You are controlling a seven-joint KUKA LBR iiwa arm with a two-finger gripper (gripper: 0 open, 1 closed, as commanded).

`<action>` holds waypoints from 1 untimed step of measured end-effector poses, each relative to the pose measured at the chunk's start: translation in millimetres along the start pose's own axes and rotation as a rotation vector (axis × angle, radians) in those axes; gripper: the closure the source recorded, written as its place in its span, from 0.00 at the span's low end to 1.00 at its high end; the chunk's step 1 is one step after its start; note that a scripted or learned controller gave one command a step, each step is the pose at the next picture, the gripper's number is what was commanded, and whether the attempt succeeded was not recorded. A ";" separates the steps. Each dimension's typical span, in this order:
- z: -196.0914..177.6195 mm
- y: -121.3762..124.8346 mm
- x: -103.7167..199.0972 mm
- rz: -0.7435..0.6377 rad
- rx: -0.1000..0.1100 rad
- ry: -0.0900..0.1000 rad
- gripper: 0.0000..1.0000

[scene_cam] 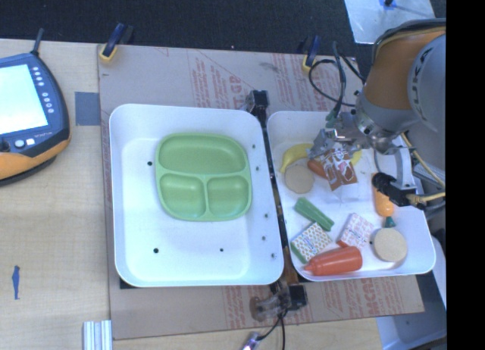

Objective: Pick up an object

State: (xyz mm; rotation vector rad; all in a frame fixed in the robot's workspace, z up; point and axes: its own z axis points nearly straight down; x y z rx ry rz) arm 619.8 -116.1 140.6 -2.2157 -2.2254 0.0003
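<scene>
The gripper (pixel 333 142) hangs low over the far part of the right bin (pixel 424 265), its metal fingers pointing down at a small orange-and-white packet (pixel 339 168) that lies tilted just below them; the fingertips seem to touch or nearly touch the packet's upper end, but the glare and clutter of cables there make it hard to judge, and I cannot tell how far apart the fingers stand or whether the packet sits between them. Behind the gripper the grey arm (pixel 424 76) with its orange band rises toward the right edge, black cables looping off its wrist. Just left of the packet lies a tan round disc (pixel 298 179), partly over a yellow piece (pixel 292 157) that curves along the bin's left wall. Nearer the camera sits a green stick (pixel 314 214), then a green-and-white patterned block (pixel 309 242) and a pink-and-white patterned block (pixel 355 230) side by side, with a red-orange carrot-like piece (pixel 335 261) lying along the near wall. A second tan disc (pixel 389 245) rests near the bin's right corner, and a small orange item (pixel 384 206) lies above it by the arm's black fitting. The left bin (pixel 136 257) holds a green divided plate (pixel 203 176) with three compartments. Well off to the left, a handheld control pendant (pixel 26 114) rests on the wooden bench (pixel 53 265)
</scene>
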 end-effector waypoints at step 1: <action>-51.4 15.6 71.5 -0.001 0.001 0.001 1.00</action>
